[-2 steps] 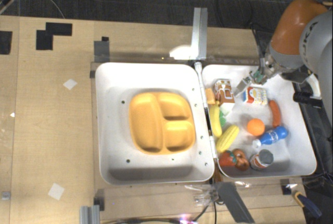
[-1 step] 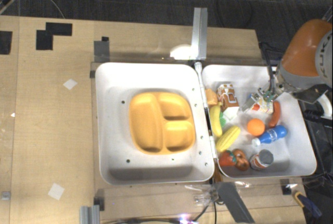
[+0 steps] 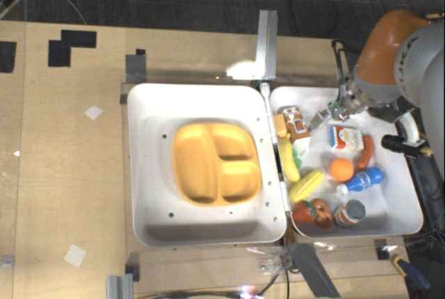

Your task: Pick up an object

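The left bin (image 3: 139, 151) holds a yellow tray (image 3: 215, 162) with bare floor around it. The right bin (image 3: 410, 211) is crowded: its orange ball (image 3: 341, 170) sits centrally, the gripper (image 3: 341, 108) at twelve o'clock; jaw state I cannot tell.

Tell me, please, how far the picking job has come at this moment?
Done: nothing looks picked yet. The toys, such as the orange ball, the blue bottle and the corn cob, lie in the right bin. The yellow tray sits in the left bin.
In hand: the gripper hangs over the right bin's far part, with nothing visibly held.
Left: descend, grasp one toy, lift it.
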